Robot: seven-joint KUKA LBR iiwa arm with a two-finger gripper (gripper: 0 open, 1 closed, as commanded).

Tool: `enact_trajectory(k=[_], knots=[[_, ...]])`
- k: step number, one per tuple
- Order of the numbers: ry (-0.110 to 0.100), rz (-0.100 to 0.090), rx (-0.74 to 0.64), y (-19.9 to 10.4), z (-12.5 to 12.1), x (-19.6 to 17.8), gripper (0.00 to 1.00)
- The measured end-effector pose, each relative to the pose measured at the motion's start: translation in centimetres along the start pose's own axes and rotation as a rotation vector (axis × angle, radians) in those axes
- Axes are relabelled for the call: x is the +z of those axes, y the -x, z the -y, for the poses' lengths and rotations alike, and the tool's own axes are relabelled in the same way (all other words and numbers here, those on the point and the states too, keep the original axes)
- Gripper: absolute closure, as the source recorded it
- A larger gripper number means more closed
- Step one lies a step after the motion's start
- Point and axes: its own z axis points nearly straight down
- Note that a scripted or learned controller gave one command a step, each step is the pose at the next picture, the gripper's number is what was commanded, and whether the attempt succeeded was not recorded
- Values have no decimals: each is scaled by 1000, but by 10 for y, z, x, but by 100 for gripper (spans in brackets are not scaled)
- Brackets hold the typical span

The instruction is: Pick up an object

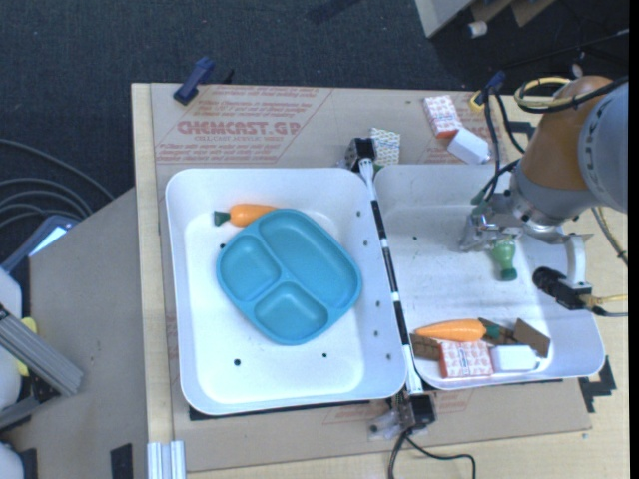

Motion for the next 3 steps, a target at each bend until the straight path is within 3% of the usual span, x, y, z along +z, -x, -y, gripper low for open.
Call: enact_trajectory(k=[1, 2, 3], knots=[[1, 0, 0, 0, 0, 0, 0], [3, 3, 0, 64, -61, -51, 0], [3, 2, 0, 32, -56, -12, 0]])
